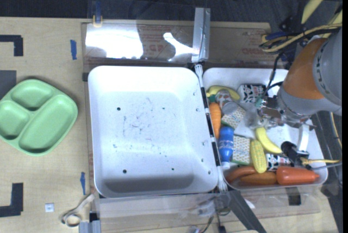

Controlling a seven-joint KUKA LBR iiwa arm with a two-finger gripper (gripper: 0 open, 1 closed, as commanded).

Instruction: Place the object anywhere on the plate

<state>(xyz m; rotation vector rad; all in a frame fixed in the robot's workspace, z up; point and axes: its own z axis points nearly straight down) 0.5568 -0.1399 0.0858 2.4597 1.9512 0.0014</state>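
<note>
Two white bins sit side by side on the tabletop [43, 36]; the left bin [147, 128] lies bare, while the right bin [321, 172] is crowded with toy food. The grey arm [318, 77] reaches down from the right, its tool [266, 115] low among the items, just above a yellow banana [267, 140]; whether anything is gripped cannot be told. Nearby lie a carrot [216, 118], a blue bottle [226, 142], a corn cob [258, 155] and a red sausage [296, 175]. The green divided plate [37, 115] rests well apart, at the far left.
</note>
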